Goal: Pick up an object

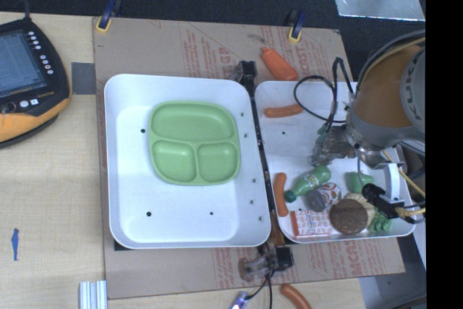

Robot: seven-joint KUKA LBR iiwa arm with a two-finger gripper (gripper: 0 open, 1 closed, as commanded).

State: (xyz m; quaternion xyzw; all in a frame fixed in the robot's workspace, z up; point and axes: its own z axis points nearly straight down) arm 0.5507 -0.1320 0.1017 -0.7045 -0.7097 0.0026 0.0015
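Observation:
The right bin (289,137) holds several small items. A green bottle (307,183) lies tilted near its middle, and an orange sausage (280,193) sits beside its left wall. A brown round disc (349,216) and a red-and-white packet (311,223) lie at its near edge. A second sausage (283,111) rests toward the far left of this bin. My gripper (330,149) hangs low over the right bin, just above and right of the green bottle. The grey and orange arm (387,98) hides the bin's right side.
The left bin (130,177) holds a green divided plate (194,142). An orange carrot (278,64) lies on the cardboard beyond the right bin. A black cable (312,101) loops over the right bin's far part. A teach pendant (25,79) sits at the far left.

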